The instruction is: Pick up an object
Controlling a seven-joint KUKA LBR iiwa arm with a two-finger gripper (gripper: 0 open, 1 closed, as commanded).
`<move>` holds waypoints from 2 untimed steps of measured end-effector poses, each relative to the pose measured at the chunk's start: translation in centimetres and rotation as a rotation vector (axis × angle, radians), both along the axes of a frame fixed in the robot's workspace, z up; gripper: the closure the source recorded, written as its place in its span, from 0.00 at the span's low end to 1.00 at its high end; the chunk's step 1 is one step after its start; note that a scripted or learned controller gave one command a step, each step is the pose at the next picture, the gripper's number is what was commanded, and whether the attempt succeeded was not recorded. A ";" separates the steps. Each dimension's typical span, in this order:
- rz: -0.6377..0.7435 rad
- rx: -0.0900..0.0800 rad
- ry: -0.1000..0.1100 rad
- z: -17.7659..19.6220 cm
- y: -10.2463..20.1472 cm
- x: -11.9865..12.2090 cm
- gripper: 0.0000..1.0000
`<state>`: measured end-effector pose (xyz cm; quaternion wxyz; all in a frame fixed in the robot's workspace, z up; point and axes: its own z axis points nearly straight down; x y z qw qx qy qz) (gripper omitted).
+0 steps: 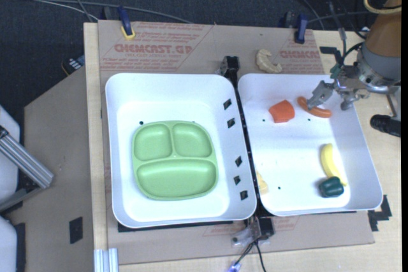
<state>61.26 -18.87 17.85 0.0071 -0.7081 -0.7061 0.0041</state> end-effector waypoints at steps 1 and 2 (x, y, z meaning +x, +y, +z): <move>0.003 -0.003 -0.015 0.9 0.0 0.4 0.00; 0.003 -0.003 -0.011 -4.0 -0.7 0.9 0.00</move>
